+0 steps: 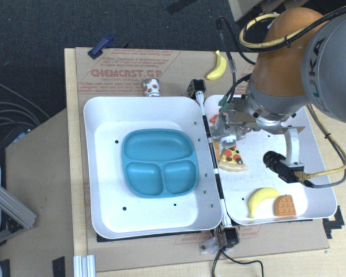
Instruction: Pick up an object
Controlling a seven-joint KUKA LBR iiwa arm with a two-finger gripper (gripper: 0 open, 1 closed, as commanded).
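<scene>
The gripper (228,136) is low in the right bin (317,203), just above the pizza slice (230,156) by the bin's left wall, but I cannot tell its state. Nothing looks lifted: the banana (259,199) and waffle (285,205) lie near the front, so the pick seems undone.

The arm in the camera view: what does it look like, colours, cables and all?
A bulky grey arm with a broad orange band above the wrist. Yellow and black cables loop beside the band. Below sits a metallic pincer assembly, with a small black unit alongside trailing a yellow cable.
</scene>
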